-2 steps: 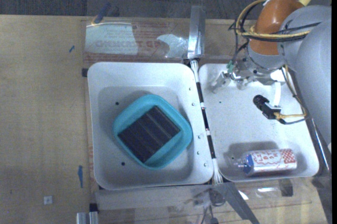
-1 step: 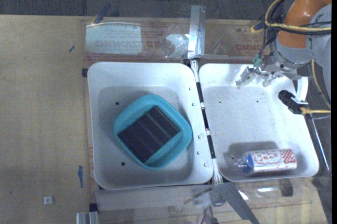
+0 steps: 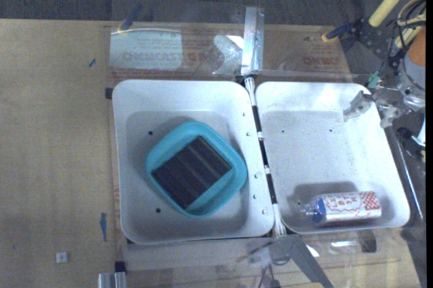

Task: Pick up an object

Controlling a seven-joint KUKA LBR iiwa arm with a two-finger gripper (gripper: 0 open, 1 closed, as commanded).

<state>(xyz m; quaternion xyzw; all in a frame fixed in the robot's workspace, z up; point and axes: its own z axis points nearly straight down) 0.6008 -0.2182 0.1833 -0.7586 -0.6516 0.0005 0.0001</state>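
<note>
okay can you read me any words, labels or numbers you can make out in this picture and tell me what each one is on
No text here can be read for certain.
Tube in the right bin: red and white patterned label with lettering, too small and blurred to read.
Clear plastic sheet behind the left bin: faint reddish lettering, too washed out by glare to read.
Same sheet behind the right bin: a faint reddish word, also unreadable.
Teal container: no markings visible.

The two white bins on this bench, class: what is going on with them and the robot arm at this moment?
The arm's gripper hangs over the upper right corner of the right bin, holding nothing. A red-and-white tube lies on its side along that bin's near edge, untouched. In the left bin sits a blue square container with a dark ridged block inside it. Nothing has been picked up yet.
</note>
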